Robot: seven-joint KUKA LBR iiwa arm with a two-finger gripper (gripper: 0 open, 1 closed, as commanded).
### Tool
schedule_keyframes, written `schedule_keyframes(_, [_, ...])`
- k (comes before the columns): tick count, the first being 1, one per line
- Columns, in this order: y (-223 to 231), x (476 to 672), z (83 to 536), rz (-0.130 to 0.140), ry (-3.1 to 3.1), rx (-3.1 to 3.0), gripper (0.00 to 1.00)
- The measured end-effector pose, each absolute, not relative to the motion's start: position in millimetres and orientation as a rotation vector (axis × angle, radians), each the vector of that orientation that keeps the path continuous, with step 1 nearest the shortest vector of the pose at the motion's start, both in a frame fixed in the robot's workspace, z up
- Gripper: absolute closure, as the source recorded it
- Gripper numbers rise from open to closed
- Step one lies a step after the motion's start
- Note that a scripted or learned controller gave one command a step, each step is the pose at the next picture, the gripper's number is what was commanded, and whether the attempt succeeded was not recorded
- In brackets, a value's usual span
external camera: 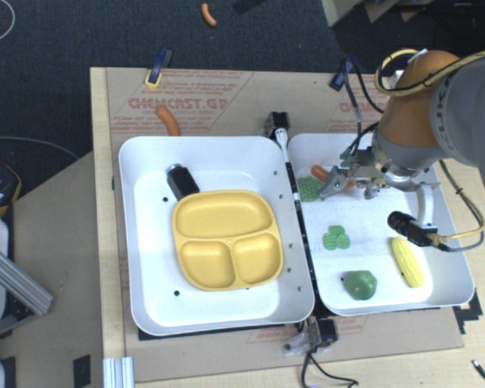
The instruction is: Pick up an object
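In the camera view the gripper (352,180) hangs low over the right bin (444,285), near an orange carrot piece (319,171) and a green leafy piece (308,188); whether anything is gripped, I cannot tell. A corn cob (408,263), a green pepper (359,284) and a small green cluster (335,238) lie in the same bin; the left bin (145,217) holds a yellow divided tray (226,238) and a black object (182,181).

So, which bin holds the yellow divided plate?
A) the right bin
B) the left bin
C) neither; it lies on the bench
B: the yellow divided plate lies inside the left bin, beside a black object, while the right bin holds the corn.
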State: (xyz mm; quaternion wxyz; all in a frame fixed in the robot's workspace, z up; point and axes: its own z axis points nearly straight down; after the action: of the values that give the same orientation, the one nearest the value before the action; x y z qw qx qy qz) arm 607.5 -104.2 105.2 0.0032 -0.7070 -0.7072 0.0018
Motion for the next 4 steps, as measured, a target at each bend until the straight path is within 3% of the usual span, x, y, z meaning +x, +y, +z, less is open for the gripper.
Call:
schedule_keyframes(1, [-104,606.9,83,0.004,-2.218,-2.218,0.0])
schedule_keyframes(2, [-104,608.2,96,0.0,-2.22,-2.223,1.0])
schedule_keyframes(4, [-98,609.9,201,-0.008,-2.229,-2.224,1.0])
